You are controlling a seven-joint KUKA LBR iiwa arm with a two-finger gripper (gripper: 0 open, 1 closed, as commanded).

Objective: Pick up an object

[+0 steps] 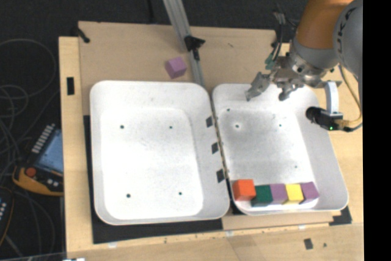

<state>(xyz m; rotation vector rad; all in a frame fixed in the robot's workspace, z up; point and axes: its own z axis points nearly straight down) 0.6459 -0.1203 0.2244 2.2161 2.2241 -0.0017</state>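
Orange, green, purple, yellow and purple again: five small blocks stand in one row along the near rim of the right bin point(321, 150), each touching its neighbour. The orange block point(244, 189) is at the left end, beside it the green block point(263, 194), then a purple block point(278, 192), the yellow block point(294, 193) and the last purple block point(308, 191) close to the near right corner. Most of this bin's floor behind the row lies bare. The left bin point(104, 131) touches it along the middle edge. At the far rim of the right bin hangs the gripper point(269, 90), fingers spread apart with nothing between them, well apart from the row. Farther still, a lone purple cube point(176, 67) sits on the wooden bench point(122, 52), beside a slanted metal rail point(174, 3).
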